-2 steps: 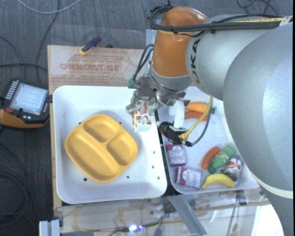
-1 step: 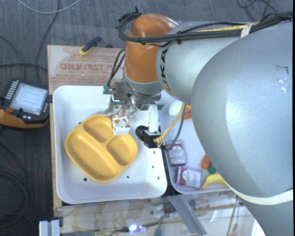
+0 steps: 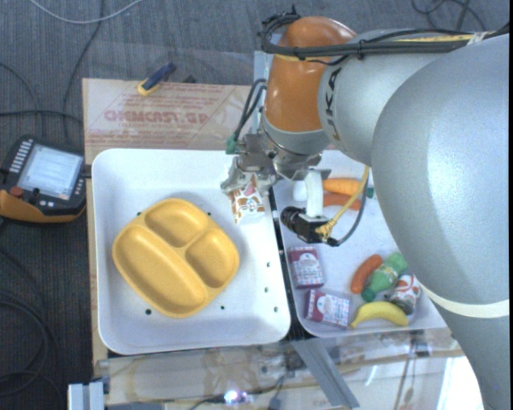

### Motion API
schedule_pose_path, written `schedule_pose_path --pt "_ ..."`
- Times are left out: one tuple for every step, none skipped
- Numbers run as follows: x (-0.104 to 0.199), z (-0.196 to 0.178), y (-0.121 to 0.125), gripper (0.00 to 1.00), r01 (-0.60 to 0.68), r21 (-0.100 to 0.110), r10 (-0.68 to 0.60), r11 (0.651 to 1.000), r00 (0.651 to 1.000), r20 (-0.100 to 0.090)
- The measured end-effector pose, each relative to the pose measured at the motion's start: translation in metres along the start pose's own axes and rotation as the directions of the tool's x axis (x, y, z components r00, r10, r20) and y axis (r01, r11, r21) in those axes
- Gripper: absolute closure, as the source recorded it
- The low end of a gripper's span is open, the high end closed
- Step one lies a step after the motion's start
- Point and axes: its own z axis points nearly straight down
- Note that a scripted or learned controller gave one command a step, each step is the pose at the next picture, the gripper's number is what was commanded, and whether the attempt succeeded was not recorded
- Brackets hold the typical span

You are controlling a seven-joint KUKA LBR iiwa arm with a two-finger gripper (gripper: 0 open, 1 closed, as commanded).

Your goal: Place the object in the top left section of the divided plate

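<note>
One carton (image 3: 249, 202), gripped under claw (image 3: 250, 180)

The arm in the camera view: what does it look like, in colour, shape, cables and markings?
The arm is bulky and rounded, with smooth light grey shells. Above the wrist it has a glossy orange band, beside which dark lettering runs on the grey shell, too skewed to read. Black cables run along its top and loop down near the wrist. The claw is a small block of grey metal parts.
</note>
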Motion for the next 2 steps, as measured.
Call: schedule_pose_path --pt "0.071 -0.039 -0.009 1.00 -0.167 0.000 0.167 0.986 0.986 -0.001" --pt "0.116 -0.087 -0.028 1.00 -0.200 -0.001 0.200 0.980 0.980 0.000"
